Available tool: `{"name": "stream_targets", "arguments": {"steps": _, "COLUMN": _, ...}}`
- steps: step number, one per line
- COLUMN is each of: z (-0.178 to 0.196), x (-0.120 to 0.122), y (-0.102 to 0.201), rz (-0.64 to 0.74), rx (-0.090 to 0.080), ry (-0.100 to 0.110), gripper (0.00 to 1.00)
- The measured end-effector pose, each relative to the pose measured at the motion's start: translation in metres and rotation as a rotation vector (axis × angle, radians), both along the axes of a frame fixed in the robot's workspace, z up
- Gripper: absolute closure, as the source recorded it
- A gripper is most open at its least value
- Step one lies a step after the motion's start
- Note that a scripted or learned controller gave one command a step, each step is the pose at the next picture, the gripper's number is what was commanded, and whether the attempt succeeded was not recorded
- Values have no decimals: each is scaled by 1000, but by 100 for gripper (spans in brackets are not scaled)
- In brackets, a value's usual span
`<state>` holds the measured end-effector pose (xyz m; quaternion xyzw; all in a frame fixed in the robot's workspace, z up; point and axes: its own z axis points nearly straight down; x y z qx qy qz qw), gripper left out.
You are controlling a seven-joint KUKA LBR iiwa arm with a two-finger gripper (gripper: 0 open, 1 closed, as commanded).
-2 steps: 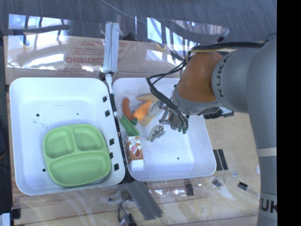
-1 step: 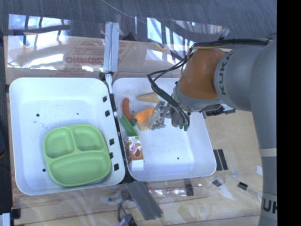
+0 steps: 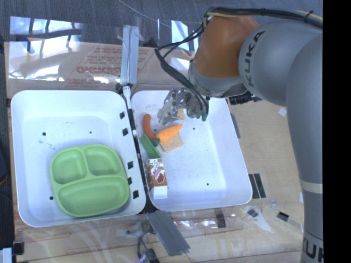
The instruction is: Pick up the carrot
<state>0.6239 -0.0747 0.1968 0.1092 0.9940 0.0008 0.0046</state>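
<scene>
The carrot (image 3: 169, 132) is orange with a green top and lies in the right bin (image 3: 219, 169), resting across a tan bread slice (image 3: 173, 142). My gripper (image 3: 178, 109) hangs just above and behind the carrot, near the bin's back left area. Nothing shows between its fingers, and the view does not reveal how wide they stand.
A red sausage (image 3: 147, 125) lies left of the carrot, a green piece (image 3: 148, 146) below it, and a small carton (image 3: 157, 177) near the front left of the right bin. A green divided plate (image 3: 90, 179) sits in the left bin (image 3: 33, 125).
</scene>
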Motion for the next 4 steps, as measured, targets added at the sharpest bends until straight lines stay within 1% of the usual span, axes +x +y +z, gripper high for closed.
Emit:
{"name": "stream_targets", "arguments": {"steps": 1, "z": 33, "x": 15, "y": 76, "rz": 19, "rx": 1, "ry": 6, "gripper": 100}}
{"name": "stream_targets", "arguments": {"steps": 2, "z": 50, "x": 2, "y": 105, "rz": 653, "rx": -4, "ry": 6, "gripper": 100}}
{"name": "stream_targets", "arguments": {"steps": 3, "z": -6, "x": 25, "y": 138, "rz": 997, "rx": -3, "ry": 11, "gripper": 100}}
{"name": "stream_targets", "arguments": {"steps": 4, "z": -4, "x": 24, "y": 170, "rz": 1314, "rx": -8, "ry": 3, "gripper": 100}}
